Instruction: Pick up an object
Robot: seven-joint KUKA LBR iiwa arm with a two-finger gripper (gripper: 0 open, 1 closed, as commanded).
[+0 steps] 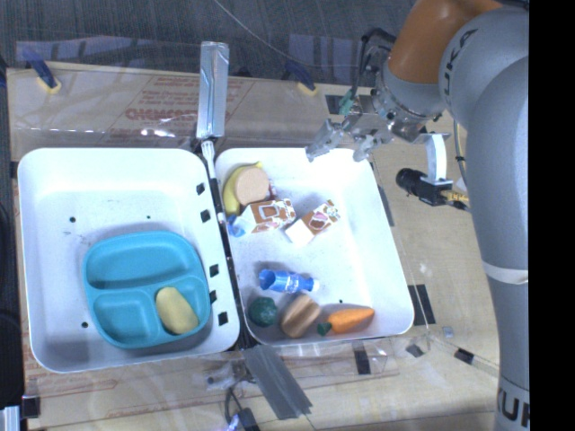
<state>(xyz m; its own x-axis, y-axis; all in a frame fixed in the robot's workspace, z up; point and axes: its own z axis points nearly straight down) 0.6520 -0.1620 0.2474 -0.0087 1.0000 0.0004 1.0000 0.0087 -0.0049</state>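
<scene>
1. White right bin (388, 268) gathers the pickable clutter: a carrot (349, 318) and bottle (287, 283) near its front.
2. Gripper (340, 145) hovers over the back rim, fingers spread, empty, likely poised to descend.

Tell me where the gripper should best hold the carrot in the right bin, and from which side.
Probably grip the carrot across its thick orange middle, coming straight down from above. It lies flat along the right bin's near wall, so the jaws should close across its narrow width. The hot dog crowds its left end.
</scene>
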